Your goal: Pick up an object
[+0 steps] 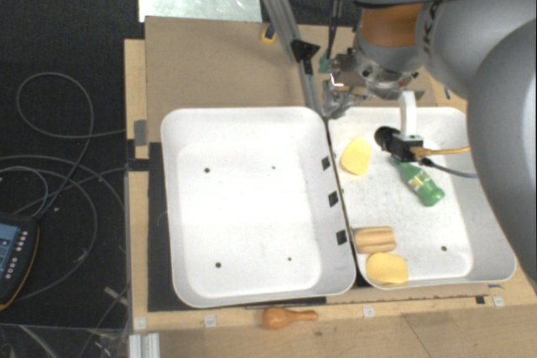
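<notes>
**Tool at the top edge of the right bin, four things lying below it**

The arm [470,38] reaches in from the upper right of the frame. Its tool [336,103] sits at the top edge of the right bin [457,243], close to the wall it shares with the left bin [180,180]. The tool is small and partly in shadow there, so I cannot tell whether it is wide or narrow. Nothing seems to be gripped in it.

All the things that could be picked up lie in the right bin. A yellow chunk [356,157] lies just below the tool, near the shared wall. A green bottle [424,184] lies on its side to the right of the chunk, tilted towards the lower right. A tan roll [374,239] lies lower down against the shared wall, and a yellow lump [387,268] touches it from below, in the bin's lower left corner.

A brown pear-shaped toy [289,315] lies on the bench [210,63], just outside the bottom edge of the bins.
</notes>
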Controlling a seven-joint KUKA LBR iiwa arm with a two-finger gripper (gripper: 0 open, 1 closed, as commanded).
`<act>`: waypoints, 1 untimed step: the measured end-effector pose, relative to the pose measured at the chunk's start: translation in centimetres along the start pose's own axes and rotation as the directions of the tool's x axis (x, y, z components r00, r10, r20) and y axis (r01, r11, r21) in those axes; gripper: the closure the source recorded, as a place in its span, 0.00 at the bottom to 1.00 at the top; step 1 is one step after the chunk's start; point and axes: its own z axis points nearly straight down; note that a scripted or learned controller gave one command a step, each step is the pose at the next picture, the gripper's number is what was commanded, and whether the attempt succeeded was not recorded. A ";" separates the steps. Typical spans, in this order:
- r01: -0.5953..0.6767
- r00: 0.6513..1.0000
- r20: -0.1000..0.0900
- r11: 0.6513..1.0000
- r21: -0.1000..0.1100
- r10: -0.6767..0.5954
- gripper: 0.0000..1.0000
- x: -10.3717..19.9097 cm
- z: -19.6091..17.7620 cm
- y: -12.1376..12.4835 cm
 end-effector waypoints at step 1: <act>0.000 1.000 0.000 1.000 -0.001 0.000 1.00 5.1 -0.8 0.9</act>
